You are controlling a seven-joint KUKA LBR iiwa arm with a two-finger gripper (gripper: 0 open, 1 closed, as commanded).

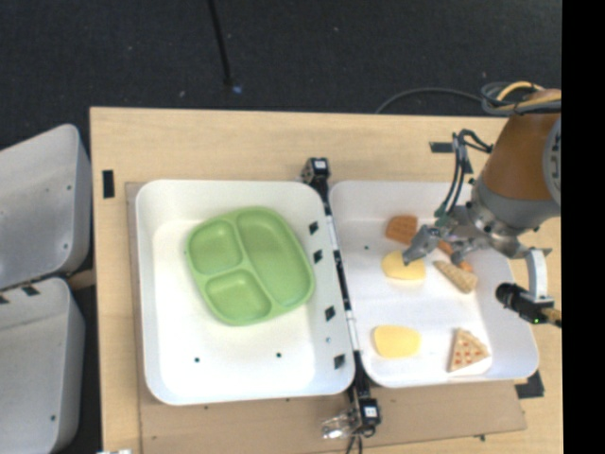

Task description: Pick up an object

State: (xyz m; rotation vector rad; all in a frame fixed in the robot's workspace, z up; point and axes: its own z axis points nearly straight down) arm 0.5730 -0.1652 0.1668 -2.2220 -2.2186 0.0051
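Two bins sit before me. Nearest in the right bin (510, 348), a pizza slice (467, 351) lies at five o'clock, a yellow piece (396, 340) at seven. Farther back, my gripper (435, 242) spreads its fingers wide over another yellow piece (404, 268), touching it. A green tray (250, 265) fills the left bin (156, 348).

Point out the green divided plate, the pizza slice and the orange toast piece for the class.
green divided plate (250, 265): camera view, centre ridge.
pizza slice (467, 350): camera view, middle of the wedge.
orange toast piece (402, 227): camera view, its top face.
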